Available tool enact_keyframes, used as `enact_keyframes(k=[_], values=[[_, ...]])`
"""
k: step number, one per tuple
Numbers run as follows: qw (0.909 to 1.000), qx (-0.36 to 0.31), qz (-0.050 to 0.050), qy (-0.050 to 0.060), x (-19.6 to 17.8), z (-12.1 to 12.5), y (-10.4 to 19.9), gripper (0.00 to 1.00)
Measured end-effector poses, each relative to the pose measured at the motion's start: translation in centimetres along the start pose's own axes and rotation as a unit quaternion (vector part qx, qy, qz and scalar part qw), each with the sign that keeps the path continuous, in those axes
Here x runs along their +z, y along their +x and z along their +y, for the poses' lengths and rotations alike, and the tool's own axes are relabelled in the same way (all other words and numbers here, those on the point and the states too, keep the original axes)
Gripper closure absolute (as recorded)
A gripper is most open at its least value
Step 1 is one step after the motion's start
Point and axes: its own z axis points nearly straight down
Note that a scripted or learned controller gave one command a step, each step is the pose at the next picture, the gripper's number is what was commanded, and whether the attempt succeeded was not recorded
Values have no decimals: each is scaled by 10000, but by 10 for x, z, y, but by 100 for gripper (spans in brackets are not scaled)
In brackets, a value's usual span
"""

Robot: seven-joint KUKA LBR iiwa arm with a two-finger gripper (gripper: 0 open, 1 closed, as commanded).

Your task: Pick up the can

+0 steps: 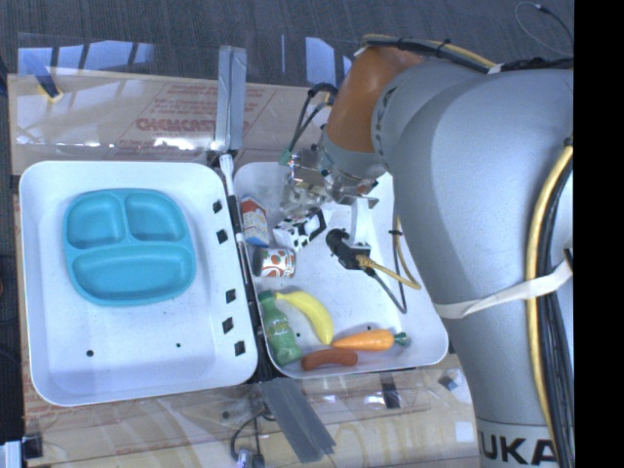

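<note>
The can (255, 220), with a red, white and blue label, lies on its side against the left wall of the right bin (421, 331). My gripper (304, 203) hangs over the back of that bin, just right of the can and close above the bin floor. Cables and the wrist hide much of it. A small black and white object (310, 232) sits directly under the gripper. Whether the gripper touches the can cannot be told.
A short orange and white round thing (276, 262) lies in front of the can. Further forward are a green bottle (279, 331), a banana (308, 313), a carrot (367, 339) and a sausage (330, 360). The left bin (44, 359) holds a blue divided plate (129, 245).
</note>
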Motion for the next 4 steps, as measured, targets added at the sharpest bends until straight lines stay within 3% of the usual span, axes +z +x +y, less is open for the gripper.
enact_keyframes(k=[1,2,3,4], values=[[9983,573,-10,63,24,-75,-23,0],[10000,78,-1,60,7,-87,-104,0],[9998,-189,-4,42,8,18,-58,0],[9943,1066,-4,60,-41,-23,-122,0]])
